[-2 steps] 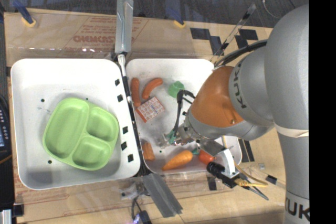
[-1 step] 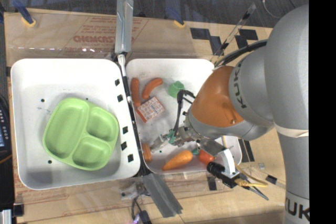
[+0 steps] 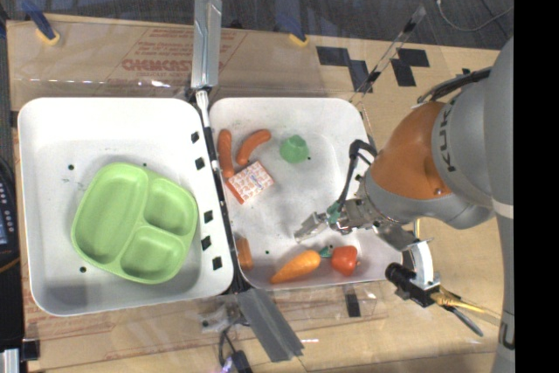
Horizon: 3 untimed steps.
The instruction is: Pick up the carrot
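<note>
The orange carrot (image 3: 295, 266) lies along the front wall of the right bin (image 3: 336, 113), its green top pointing right toward a red pepper (image 3: 345, 259). My gripper (image 3: 316, 224) hovers just above and slightly right of the carrot's middle, over the bin floor, pointing left. Nothing is visibly held in it. The grey arm with its orange band reaches in from the right.
The right bin also holds two sausages (image 3: 225, 149) (image 3: 253, 142), a small red-and-white box (image 3: 251, 183), a green vegetable (image 3: 295, 149) and another sausage (image 3: 244, 252) near the front left corner. A green divided plate (image 3: 135, 223) sits in the left bin (image 3: 52, 127).
</note>
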### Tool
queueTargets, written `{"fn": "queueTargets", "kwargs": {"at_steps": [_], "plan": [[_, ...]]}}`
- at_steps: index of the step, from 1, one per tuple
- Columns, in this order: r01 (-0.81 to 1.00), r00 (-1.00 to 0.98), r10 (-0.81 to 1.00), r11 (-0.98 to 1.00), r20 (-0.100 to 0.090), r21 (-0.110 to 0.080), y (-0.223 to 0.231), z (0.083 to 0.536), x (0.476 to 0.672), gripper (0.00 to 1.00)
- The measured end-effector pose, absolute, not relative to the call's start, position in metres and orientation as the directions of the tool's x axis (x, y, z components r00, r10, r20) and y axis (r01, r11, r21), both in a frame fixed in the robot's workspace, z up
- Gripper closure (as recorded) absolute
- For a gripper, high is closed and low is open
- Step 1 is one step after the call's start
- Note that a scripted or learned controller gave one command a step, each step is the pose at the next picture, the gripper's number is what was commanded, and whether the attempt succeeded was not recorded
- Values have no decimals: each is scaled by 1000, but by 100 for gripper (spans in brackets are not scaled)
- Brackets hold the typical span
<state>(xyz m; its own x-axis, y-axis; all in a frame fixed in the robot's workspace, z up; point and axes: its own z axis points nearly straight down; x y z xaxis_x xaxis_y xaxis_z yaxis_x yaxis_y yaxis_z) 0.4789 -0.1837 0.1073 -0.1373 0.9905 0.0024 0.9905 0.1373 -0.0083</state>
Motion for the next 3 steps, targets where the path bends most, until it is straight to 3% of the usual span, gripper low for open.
{"fn": "queueTargets", "kwargs": {"at_steps": [1,2,3], "plan": [[984,-177,984,177,2,-5,-130,90,476,0],[993,-122,993,122,0,-1,-179,91,477,0],[994,-106,994,106,0,-3,-139,90,477,0]]}}
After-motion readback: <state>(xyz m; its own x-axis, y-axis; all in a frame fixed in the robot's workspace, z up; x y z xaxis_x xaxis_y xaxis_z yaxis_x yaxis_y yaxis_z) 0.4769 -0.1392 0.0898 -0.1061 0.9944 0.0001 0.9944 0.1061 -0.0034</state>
